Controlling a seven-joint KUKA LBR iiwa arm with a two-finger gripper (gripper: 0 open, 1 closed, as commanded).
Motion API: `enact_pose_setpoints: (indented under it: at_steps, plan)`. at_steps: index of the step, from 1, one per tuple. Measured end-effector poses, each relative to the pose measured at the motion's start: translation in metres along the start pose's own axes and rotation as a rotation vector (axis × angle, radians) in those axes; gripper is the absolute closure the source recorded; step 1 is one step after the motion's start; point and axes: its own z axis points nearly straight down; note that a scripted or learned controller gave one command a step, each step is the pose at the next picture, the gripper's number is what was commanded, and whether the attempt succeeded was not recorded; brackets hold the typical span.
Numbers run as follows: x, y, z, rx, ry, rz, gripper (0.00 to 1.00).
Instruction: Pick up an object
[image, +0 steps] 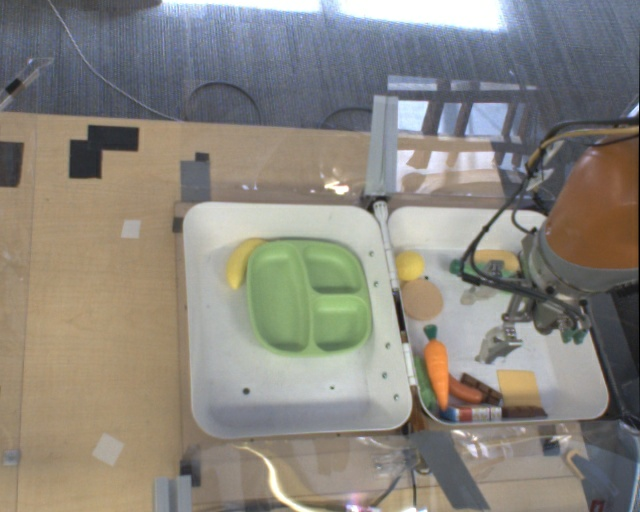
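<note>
My gripper (497, 345) hangs over the middle of the right bin (575, 400), below the orange-banded wrist. Nothing shows held in it. A yellow cheese slice (518, 385) lies just below and to its right. An orange carrot (437, 362) lies to its left, near the bin's left wall. Farther up the left side sit a tan round disc (422, 298) and a yellow lemon (408, 265). A pale yellow piece (495, 262) with a green item (465, 268) beside it lies at the back, partly under the arm's cables.
Along the right bin's front wall lie a brown sausage (470, 388), a marker (470, 412) and a dark bar (522, 410). The left bin (230, 400) holds a green divided plate (305, 295) and a banana (238, 262). A metal frame (455, 110) stands behind the bins.
</note>
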Motion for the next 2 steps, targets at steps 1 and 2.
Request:
enact_pose_setpoints:
  at_steps: [1, 2]
  plan:
    - [-0.031, -0.010, 0.066, -0.002, 0.007, 0.035, 0.00]
    - [-0.078, -0.055, 0.104, 0.000, 0.001, -0.060, 0.00]
